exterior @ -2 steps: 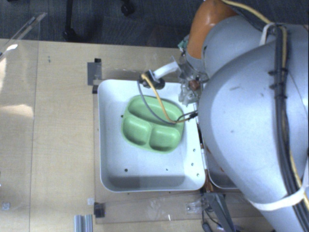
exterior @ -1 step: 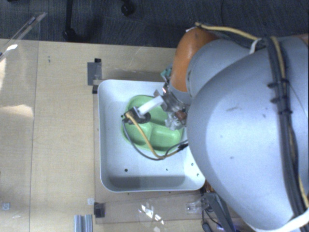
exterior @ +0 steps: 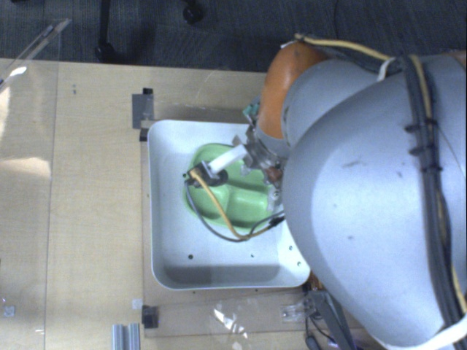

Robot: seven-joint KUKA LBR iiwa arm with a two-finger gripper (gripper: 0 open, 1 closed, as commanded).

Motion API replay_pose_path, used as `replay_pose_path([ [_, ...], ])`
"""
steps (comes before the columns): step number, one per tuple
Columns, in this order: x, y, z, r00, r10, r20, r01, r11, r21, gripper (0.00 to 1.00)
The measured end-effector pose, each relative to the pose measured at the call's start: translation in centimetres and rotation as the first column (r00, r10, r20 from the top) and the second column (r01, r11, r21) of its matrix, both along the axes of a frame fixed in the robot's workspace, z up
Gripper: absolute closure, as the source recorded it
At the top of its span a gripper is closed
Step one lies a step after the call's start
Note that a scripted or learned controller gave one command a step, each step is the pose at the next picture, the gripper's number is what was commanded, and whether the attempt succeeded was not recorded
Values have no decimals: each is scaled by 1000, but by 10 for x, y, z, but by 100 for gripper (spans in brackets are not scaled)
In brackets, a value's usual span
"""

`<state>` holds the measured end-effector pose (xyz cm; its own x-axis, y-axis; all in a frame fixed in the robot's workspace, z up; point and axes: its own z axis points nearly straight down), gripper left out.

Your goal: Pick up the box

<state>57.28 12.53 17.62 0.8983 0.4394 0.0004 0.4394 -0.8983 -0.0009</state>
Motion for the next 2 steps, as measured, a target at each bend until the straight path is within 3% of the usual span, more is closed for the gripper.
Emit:
replay_pose_path([
  [2,0,0,0,1000,0,0,0,1000,0,0],
])
